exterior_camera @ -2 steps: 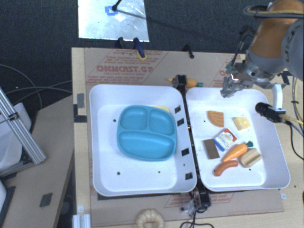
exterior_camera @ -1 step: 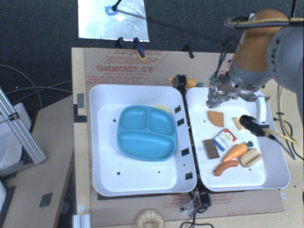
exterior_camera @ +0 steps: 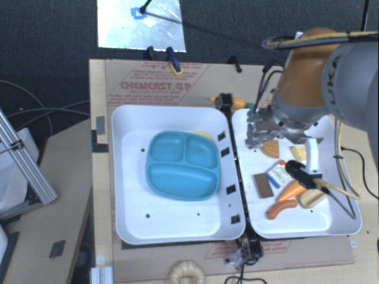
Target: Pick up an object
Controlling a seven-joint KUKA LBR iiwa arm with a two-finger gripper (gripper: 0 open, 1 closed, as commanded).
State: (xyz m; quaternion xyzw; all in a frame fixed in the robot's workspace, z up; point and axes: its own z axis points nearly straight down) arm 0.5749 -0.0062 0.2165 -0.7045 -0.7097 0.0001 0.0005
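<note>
A metal frame [exterior_camera: 26,170] stands at the far left, off the bench. A foil sheet [exterior_camera: 127,22] lies on the dark floor beyond the bench. A cardboard sheet [exterior_camera: 157,84] with red print lies under both bins, and a blue clamp [exterior_camera: 173,61] grips its far edge. The left bin [exterior_camera: 130,218] holds a blue plate [exterior_camera: 182,164] with three sections, lying flat near the middle. A yellow bit [exterior_camera: 204,135] peeks out at the plate's far right edge. A pale ring [exterior_camera: 188,272] sits on the bench in front of the bins. An orange bit [exterior_camera: 238,103] lies outside the bins, just past their far corners.

In the right bin [exterior_camera: 308,220], the gripper [exterior_camera: 254,139] is low over the far left corner. I cannot tell whether it is apart or together. A tan piece [exterior_camera: 270,149] lies just beside it, to the right. Nearer the front lie a brown block [exterior_camera: 264,185], a small blue and white box [exterior_camera: 276,173], a red sausage [exterior_camera: 279,209] and a carrot [exterior_camera: 290,190], close together. A pale wedge [exterior_camera: 298,153] lies right of the tan piece, and a bread piece [exterior_camera: 312,198] touches the carrot's right end. The arm [exterior_camera: 349,81] reaches in from the right.
</note>
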